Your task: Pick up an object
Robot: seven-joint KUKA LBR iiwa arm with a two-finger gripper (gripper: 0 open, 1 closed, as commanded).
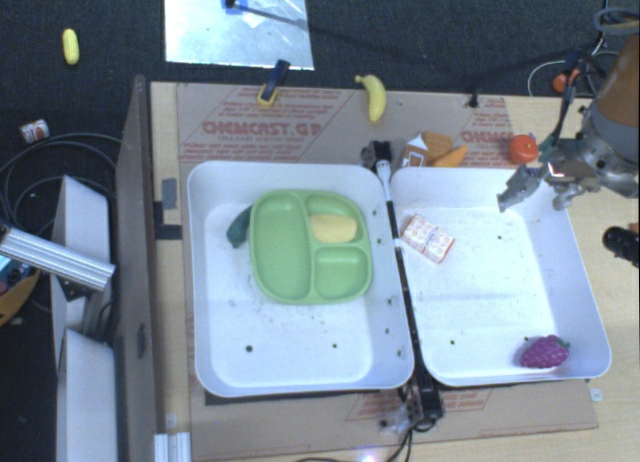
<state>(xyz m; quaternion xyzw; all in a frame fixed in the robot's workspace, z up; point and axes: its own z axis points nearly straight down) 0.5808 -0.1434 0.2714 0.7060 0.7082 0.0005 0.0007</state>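
Note:
My gripper (540, 190) hangs over the far right corner of the right bin (500, 350), fingers spread open with nothing between them. A small white box with red print (427, 238) lies in that bin's far left part, well left of the gripper. A purple bunch of grapes (543, 352) rests in the near right corner. The left bin (290, 360) holds a green divided plate (308, 247) with a yellow item (333, 227) in one compartment. A dark green piece (238, 227) lies by the plate's left edge.
Behind the bins lie a yellow banana (373, 96), orange pieces (440, 150), a red tomato-like ball (522, 148) and a yellow-handled clamp (272, 85). A metal sheet (238, 10) lies on the floor beyond. Grey equipment stands at the left.

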